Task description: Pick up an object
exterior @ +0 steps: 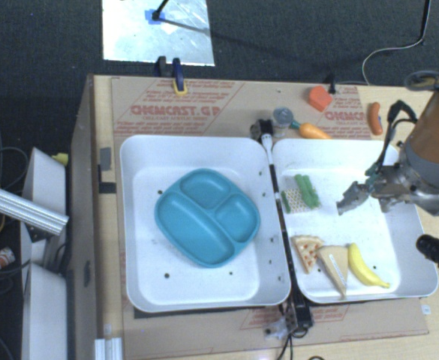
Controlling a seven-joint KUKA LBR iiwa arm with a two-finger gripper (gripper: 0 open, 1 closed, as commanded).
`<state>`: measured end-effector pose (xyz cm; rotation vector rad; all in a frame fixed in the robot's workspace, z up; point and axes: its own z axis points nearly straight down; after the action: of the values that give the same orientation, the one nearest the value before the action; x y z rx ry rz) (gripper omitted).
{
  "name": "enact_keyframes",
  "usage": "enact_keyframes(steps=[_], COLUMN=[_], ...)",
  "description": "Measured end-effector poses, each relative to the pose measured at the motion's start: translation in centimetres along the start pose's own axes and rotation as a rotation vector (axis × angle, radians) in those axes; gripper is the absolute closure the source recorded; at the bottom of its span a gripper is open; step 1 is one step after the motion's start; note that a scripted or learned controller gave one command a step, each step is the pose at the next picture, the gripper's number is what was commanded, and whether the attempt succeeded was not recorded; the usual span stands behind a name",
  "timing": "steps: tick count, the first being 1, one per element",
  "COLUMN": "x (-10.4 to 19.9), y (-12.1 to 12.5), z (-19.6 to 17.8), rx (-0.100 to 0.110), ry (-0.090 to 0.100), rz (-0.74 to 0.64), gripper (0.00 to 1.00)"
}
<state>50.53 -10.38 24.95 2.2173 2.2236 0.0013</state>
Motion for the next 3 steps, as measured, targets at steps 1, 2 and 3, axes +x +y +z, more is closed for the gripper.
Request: enact_keyframes(steps=[1, 2, 3], x=[-3.1, -4.2, -10.3], y=[-1.9, -2.0, 6.0], z=[5.9, 14.2, 16.5], rx=[0.001, 0.002, -0.001], ry=[0.0, 0.001, -0.001], rz=[0.002, 0.002, 0.001], gripper=[0.0, 0.0, 0.0])
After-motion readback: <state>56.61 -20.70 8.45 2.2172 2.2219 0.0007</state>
